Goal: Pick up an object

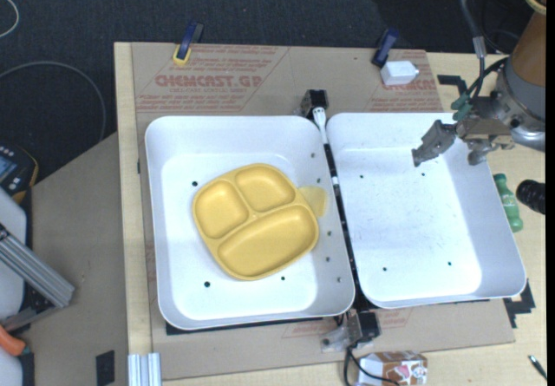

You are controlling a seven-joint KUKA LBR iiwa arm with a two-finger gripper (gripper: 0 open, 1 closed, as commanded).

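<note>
Count: two white bins stood side by side on the bench, left bin point(165, 202) and right bin point(486, 276). One object only: a yellow divided plate point(253, 221) with three compartments, lying flat in the middle of the left bin, turned at a slant to the bin walls. A small pale yellow patch point(314, 199) showed just beside the plate's right edge; what it was could not be told. Two blue clamps point(186, 42) sat on the far edge of the board, and one white block point(399, 73) lay near the right-hand clamp.

Gripper point(455, 143): it hung over the far right corner of the right bin, well apart from the plate. One dark finger point(430, 145) pointed down and to the left; a second part showed close to the wrist. The fingers seemed spread, with nothing between them. Whether the tip touched the bin floor could not be told.
</note>
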